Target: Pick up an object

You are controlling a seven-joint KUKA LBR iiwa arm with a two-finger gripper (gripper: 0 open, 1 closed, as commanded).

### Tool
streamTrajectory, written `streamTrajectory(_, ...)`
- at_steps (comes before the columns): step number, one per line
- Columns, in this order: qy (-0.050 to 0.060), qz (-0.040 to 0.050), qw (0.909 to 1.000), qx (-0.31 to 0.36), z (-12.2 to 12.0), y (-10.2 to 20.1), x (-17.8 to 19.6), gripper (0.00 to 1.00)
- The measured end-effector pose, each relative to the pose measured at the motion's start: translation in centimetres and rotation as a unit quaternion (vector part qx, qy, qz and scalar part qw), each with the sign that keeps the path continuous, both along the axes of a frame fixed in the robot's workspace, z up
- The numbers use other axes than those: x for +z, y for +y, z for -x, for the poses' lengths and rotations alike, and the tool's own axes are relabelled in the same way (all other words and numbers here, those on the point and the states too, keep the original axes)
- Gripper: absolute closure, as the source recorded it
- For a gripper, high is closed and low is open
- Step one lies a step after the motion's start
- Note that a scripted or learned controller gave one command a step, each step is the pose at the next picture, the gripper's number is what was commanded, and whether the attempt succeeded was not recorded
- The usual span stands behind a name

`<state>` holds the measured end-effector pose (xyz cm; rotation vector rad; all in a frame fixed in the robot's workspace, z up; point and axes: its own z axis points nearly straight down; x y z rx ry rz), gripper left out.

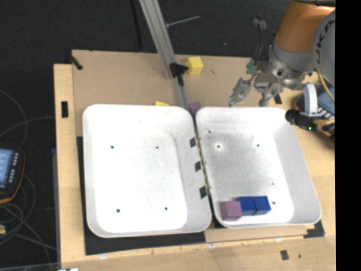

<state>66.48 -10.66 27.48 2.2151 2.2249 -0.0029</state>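
In the right bin (293, 168), a purple block (230, 209) lies against the front wall. Two blue blocks (247, 205) (262, 204) sit side by side just to its right, touching it. My gripper (250, 95) hangs above the back rim of the right bin, far from the blocks. It is open, with nothing between its fingers (237, 91).
The left bin (101, 151) sits beside the right one. A yellow block (195, 65) rests on the bench behind the bins, next to a slanted metal rail (161, 33). A small yellow piece (162, 103) and a purple piece (194, 107) lie just behind the bins' back rims.
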Motion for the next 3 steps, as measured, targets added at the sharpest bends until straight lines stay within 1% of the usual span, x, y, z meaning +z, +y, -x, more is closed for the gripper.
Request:
streamTrajectory(1,0.003,-0.0008,1.0,-0.004,10.9,-1.8,-4.4,0.0)
streamTrajectory(2,0.002,-0.0003,1.0,-0.004,8.7,-6.0,-13.6,0.0)
streamTrajectory(3,-0.001,-0.0004,1.0,0.0,3.4,-7.6,-16.5,0.0)
